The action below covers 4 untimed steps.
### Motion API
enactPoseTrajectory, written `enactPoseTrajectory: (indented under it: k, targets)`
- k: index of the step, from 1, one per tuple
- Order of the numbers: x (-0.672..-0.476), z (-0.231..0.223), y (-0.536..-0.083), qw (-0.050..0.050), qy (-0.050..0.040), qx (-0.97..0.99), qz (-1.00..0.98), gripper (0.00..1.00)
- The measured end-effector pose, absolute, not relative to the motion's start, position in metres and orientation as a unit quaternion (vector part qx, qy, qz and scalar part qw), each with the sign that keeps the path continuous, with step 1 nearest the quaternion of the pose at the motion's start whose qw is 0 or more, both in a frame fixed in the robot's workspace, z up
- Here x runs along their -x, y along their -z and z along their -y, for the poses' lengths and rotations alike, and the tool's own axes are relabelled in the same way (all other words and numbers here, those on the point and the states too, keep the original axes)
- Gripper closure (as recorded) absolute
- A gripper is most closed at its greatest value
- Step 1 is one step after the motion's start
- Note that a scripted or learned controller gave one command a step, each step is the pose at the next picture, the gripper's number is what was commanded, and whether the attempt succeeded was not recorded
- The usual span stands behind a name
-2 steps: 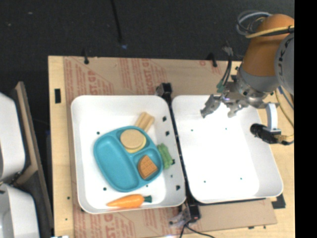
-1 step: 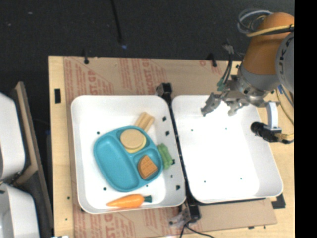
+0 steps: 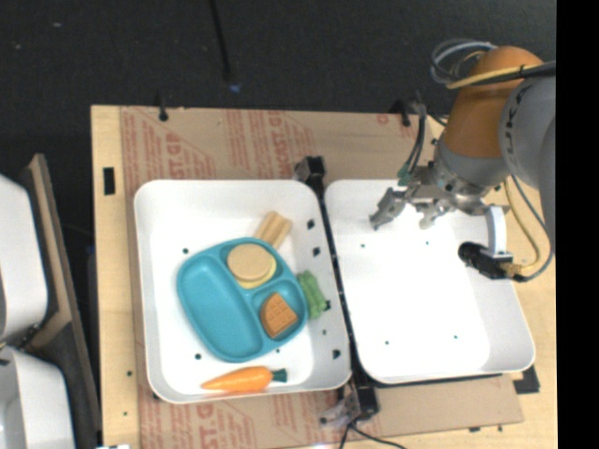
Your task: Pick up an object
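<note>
Hovering over the far edge of the right bin, the pincer has its fingers spread apart, holding nothing. In the left bin, a blue tray carries a round biscuit and toast; a carrot lies along the near edge.

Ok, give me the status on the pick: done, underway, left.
Done: nothing picked yet; the open gripper has nothing between its fingers. Underway: it sits over the right bin, away from the objects. Left: the whole pick. The carrot, blue tray, round cookie and wooden block all lie in the left bin.
</note>
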<state>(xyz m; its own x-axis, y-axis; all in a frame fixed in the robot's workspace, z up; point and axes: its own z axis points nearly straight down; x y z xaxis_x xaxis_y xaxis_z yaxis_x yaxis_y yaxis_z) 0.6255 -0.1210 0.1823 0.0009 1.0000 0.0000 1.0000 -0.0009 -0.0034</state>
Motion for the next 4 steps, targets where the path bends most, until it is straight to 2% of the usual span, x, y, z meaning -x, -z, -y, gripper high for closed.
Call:
enactPoseTrajectory:
  k: [2,3,4]
  targets:
    - [-0.627,0.122,-0.099,0.001,-0.0009,0.708,0.707,0.0]
    - [-0.628,0.123,-0.112,-0.001,0.0007,0.708,0.706,1.0]
    - [-0.622,0.123,-0.157,-0.002,0.0013,0.708,0.706,1.0]
